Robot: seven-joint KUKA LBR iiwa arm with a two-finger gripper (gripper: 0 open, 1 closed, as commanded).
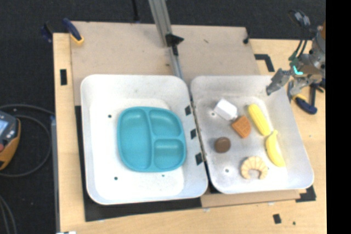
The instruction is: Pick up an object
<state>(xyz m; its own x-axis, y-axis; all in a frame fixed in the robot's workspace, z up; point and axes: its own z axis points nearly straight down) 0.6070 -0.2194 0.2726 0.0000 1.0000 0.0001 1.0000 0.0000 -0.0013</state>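
The right bin [290,172] holds several small items: a white block [225,109], an orange-brown chunk [241,127], a yellow corn cob [259,119], a yellow banana [274,149], a brown ball [222,144] and a tan croissant [255,167]. My gripper [288,84] hovers at the far right corner of that bin, above its rim and apart from every item. Its fingers [277,81] are spread open with nothing between them. The corn cob is the nearest item, below and left of it.
A teal divided plate [152,138] lies in the left bin [98,96]. An aluminium post [156,0] rises behind the bins. A blue-and-orange clamp [305,103] sits on the bench's right edge next to the gripper, and another [73,32] at the far left corner.
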